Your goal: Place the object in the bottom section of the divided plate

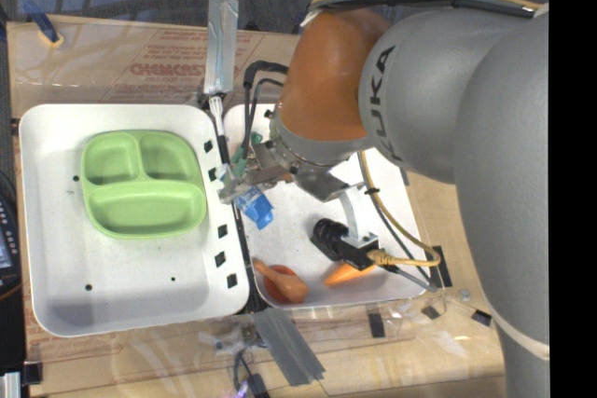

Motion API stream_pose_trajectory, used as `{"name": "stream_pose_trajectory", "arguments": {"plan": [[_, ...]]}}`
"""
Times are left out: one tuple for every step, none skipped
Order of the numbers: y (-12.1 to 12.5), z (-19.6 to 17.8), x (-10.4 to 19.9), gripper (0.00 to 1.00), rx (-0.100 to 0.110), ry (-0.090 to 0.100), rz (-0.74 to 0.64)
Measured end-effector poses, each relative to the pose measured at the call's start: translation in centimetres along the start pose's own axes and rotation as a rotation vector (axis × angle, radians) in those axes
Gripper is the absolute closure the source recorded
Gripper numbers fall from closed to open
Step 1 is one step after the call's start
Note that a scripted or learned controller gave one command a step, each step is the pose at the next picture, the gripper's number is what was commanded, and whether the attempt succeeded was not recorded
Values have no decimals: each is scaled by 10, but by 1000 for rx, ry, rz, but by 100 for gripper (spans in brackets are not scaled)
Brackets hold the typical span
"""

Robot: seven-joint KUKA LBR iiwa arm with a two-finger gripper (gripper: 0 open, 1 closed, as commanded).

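The blue object (256,207) sits at the tool (244,186) over the right bin (392,289) — grip state I cannot tell. Next — carry toward the green divided plate (145,182), its bottom section.

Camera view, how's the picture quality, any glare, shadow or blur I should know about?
Camera view: lighting is even and soft, the green divided plate reads clearly against the left bin; the arm shades part of the right bin; the gripper area is cluttered and slightly soft, with a blue object at it, grip unclear.
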State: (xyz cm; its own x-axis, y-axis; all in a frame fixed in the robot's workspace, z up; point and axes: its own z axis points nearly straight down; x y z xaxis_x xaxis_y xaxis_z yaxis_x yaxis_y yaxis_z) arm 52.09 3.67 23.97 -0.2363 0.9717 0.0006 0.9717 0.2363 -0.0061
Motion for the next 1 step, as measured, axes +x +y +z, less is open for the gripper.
{"name": "stream_pose_trajectory", "arguments": {"plan": [[33,20,41,100,-3,-1,-76]]}}
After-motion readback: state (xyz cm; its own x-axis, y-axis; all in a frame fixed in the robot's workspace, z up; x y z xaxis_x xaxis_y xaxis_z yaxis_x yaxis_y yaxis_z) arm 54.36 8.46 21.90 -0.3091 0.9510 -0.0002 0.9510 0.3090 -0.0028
